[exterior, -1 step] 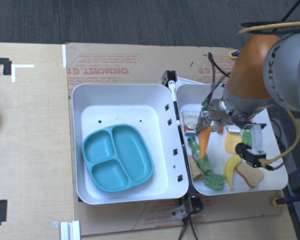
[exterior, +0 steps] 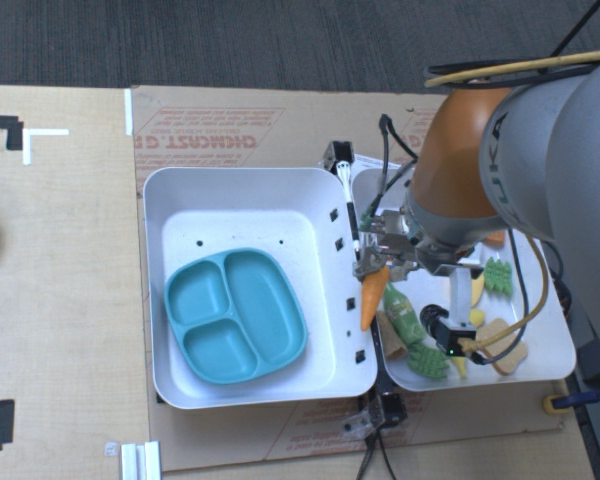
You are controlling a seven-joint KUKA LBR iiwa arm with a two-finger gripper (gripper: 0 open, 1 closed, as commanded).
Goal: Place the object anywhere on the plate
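Jaws (exterior: 372,261) sit low over the divider between your two bins, at the left edge of the right bin; can't tell from this angle whether they're released or clenched, wrist body blocks the fingers. You've got an orange carrot (exterior: 372,298) hanging tip-down right under them, top end tucked up against the gripper hardware, body over the seam between the bins. Can't confirm it's actually between the fingers.

Largest to smallest:
- Arm (exterior: 520,138) comes in from the right; the grey link and orange band cover the upper part of the right bin.
- Tabletop (exterior: 60,318) light wood, cardboard sheet under the bins.
- Left bin (exterior: 240,193) white, holds the plate.
- Right bin (exterior: 550,353) white, mostly hidden by the arm.
- Plate (exterior: 236,314) teal, three compartments, lying flat in the lower-left part of the left bin. Well apart from the carrot.
- Right bin clutter: green corn-like piece (exterior: 402,316) just beside the carrot, green leafy item (exterior: 498,275), tan bread-like piece (exterior: 502,346).
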